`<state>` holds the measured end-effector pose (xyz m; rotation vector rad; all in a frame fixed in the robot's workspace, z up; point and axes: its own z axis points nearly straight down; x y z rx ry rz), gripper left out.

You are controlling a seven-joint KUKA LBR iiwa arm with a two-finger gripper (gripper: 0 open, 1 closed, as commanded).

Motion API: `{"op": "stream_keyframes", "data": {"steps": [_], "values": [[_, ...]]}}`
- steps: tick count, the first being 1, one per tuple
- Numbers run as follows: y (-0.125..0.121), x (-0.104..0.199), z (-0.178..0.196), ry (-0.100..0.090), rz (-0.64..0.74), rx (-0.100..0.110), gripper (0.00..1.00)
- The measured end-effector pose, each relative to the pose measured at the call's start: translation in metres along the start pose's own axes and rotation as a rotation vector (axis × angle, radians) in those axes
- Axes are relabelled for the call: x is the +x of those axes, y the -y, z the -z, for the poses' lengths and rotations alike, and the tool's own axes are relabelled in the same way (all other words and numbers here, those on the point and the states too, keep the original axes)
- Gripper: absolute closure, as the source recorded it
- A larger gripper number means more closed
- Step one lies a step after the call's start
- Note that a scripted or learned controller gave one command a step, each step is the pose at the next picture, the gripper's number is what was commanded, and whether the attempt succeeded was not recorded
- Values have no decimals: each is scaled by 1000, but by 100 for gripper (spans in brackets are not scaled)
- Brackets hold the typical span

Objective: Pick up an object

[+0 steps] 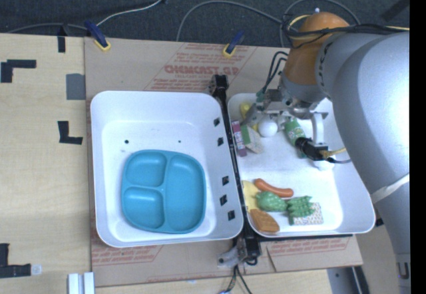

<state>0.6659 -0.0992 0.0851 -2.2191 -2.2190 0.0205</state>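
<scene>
While the arm was leaned in from the right, this was what could be made out:
Gripper [271, 115]: lowered over the back of the right bin [346, 203]; open or closed couldn't be told.
White egg [267, 128]: sat right under the gripper.
Hot dog [273, 187]: parked at the bin's front.
Left bin [106, 113]: blue divided plate [163, 191] was laid inside.
</scene>
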Motion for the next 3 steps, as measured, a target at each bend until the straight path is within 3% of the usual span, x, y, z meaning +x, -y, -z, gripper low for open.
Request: {"op": "stream_keyframes", "data": {"steps": [1, 2, 3], "values": [[0, 0, 0, 0, 0, 0, 0], [0, 2, 10, -4, 3, 4, 100], [72, 66, 99, -7, 3, -12, 100]]}}
